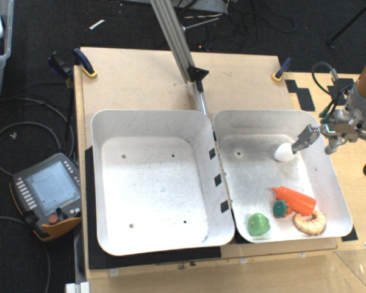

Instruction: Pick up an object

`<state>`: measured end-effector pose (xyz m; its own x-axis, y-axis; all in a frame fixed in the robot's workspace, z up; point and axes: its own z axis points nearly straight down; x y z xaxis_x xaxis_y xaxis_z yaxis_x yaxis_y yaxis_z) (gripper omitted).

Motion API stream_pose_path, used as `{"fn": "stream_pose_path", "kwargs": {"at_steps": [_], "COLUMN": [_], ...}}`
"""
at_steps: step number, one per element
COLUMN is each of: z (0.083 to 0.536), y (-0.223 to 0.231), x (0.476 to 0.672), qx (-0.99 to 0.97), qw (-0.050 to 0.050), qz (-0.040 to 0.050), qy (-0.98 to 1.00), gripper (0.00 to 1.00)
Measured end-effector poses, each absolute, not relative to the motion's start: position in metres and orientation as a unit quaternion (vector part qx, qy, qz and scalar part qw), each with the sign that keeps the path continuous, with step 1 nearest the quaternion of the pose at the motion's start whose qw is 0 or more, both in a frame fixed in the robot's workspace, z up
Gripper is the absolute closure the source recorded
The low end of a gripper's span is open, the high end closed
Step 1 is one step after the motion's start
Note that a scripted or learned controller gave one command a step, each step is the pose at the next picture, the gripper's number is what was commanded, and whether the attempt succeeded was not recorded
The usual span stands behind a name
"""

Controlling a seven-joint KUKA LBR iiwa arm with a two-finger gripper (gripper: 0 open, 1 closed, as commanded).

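White egg-shaped object (284, 152) lies in the right bin (250, 127), toward its far right part, well apart from the carrot (294, 198), green ball (258, 224) and pastry (310, 223) at the near edge. The gripper (320, 138) hangs over the bin's right rim, fingers spread wide and holding nothing; one fingertip sits just right of the egg, which lies left of the gripper.

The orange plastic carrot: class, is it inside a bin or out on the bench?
Inside. The orange plastic carrot lies on the floor of the right white bin, near its front corner.
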<state>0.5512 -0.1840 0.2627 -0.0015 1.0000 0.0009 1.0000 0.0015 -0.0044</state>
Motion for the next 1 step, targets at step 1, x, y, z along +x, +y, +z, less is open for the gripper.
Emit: {"fn": "stream_pose_path", "kwargs": {"at_steps": [1], "z": [0.2652], "y": [-0.1839], "x": [0.552], "qx": [-0.707], "qw": [0.0], "qz": [0.0001], "qy": [-0.708], "gripper": [0.0]}}
